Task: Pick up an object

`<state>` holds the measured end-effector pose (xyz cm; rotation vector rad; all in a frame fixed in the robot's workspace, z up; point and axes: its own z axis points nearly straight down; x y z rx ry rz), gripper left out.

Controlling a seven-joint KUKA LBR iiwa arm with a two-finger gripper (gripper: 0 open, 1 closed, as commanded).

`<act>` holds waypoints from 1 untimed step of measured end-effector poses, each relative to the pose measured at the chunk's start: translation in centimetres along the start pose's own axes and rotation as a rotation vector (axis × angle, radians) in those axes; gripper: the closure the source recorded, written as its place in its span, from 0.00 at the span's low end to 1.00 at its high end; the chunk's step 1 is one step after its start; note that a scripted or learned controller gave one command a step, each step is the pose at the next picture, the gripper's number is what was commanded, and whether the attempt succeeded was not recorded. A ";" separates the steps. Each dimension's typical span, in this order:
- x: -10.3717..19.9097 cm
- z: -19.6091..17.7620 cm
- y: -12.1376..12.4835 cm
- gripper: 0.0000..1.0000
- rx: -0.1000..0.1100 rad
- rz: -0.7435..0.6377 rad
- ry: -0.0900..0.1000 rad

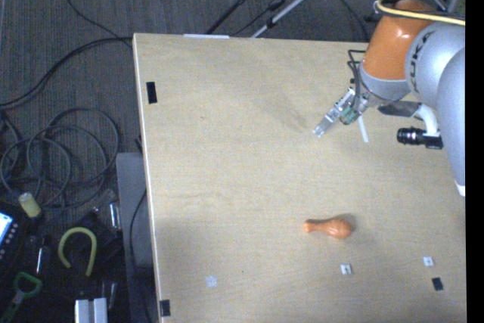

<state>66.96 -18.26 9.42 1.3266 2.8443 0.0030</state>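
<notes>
The small orange pear-shaped rubber object (330, 227) lies on its side toward the near right of the pale wooden counter (227, 163), well apart from the end effector (342, 117), which hangs above the far right; whether it is spread or closed, I cannot tell. A good grasp would likely mean coming straight down over the bulbous end. Nothing stands between them. Small square markers (345, 268) sit nearer, and cables (60, 155) coil on the floor to the left.

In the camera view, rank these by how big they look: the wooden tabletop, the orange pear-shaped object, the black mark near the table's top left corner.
1. Wooden tabletop, by far the largest.
2. Orange pear-shaped object.
3. Black mark, the smallest, though it lies farther from the camera.
</notes>
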 end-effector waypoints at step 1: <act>3.2 -8.3 2.4 1.00 0.000 -0.024 0.001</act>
